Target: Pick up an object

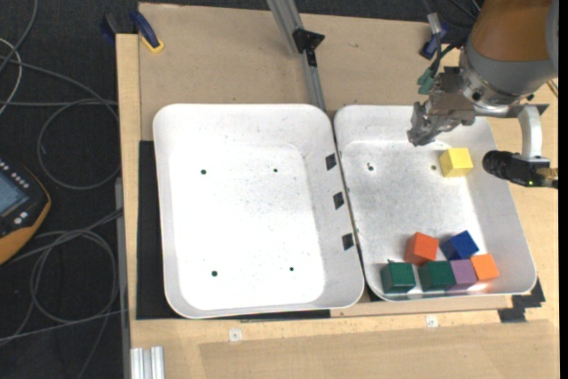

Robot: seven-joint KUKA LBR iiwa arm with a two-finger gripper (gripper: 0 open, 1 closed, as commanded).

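My gripper [425, 132] hangs over the upper part of the right bin [390, 200], a little left of and above a yellow block [456, 161]. Nothing shows between its fingers. Along the bin's front edge lies a cluster of blocks: an orange-red one [422, 247], a blue one [461, 244], an orange one [485, 266], a purple one [464, 273] and two dark green ones [399, 277] [437, 276].
The left bin [240, 200] sits beside the right one, joined by black clips. A slanted metal rail [284, 4] crosses the back of the bench. Cables lie on the floor at left, and a black fitting [519, 169] sticks out at the right bin's edge.
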